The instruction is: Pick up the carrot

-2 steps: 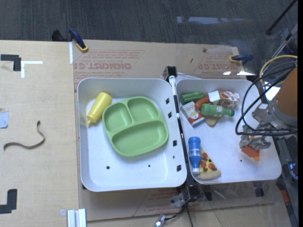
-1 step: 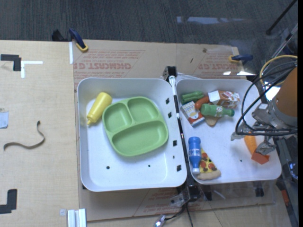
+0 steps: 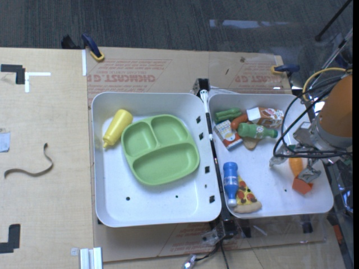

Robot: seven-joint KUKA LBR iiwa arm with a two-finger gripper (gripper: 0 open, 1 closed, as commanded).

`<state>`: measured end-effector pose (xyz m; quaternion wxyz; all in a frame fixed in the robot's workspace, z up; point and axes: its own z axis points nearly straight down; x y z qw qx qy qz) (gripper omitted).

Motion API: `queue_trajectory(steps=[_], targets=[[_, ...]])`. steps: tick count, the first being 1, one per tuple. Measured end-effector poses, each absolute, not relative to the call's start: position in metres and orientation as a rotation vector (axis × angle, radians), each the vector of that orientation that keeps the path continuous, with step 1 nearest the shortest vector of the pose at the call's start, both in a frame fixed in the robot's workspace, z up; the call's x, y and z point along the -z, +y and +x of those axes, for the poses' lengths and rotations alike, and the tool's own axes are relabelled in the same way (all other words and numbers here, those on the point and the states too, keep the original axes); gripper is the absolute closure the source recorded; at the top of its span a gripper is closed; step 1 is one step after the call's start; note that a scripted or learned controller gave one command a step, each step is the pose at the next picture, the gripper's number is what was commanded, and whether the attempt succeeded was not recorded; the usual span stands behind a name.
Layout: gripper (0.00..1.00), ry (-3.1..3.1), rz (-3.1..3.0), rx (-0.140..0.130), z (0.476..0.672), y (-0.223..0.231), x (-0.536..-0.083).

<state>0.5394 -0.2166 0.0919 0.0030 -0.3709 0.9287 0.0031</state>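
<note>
In the left bin (image 3: 106, 206), a yellow mustard bottle (image 3: 116, 127) lies tilted near the left wall, its lower end touching the rim of a green divided plate (image 3: 161, 148) that fills the middle of the bin.

In the right bin (image 3: 275, 200), a blue bottle (image 3: 230, 176) lies along the left wall, and a pizza slice (image 3: 245, 198) sits by the front left corner, just beside the bottle's lower end. Toward the back wall a pile of things overlaps: a green vegetable (image 3: 227, 114), a small box (image 3: 228, 134), a green bottle (image 3: 257, 130) and a printed white packet (image 3: 267, 115). The carrot (image 3: 239, 120) lies in that pile near the back wall, mostly covered, with just a short orange piece showing between the green vegetable and the green bottle.

The arm (image 3: 339, 108) reaches over the bin's right wall, its upper part cut off by the picture's edge and looped with cables. The gripper (image 3: 297, 167) hangs low near the right wall, well apart from the carrot. An orange piece and a red block (image 3: 302, 186) show at its tip, but the parts there blur together, so whether the gripper is spread or pressed together cannot be told.
</note>
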Motion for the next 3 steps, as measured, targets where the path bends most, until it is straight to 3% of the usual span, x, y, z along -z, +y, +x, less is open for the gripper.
queue_trajectory(steps=[1, 2, 3], targets=[[1.00, 2.907, -1.158, -0.007, 0.5418, -0.2158, -0.1019], [0.00, 2.907, -1.158, -0.008, 0.5417, -0.2158, -0.1019], [1.00, 2.902, -1.153, -0.006, 0.5440, -0.2144, -0.1117]])
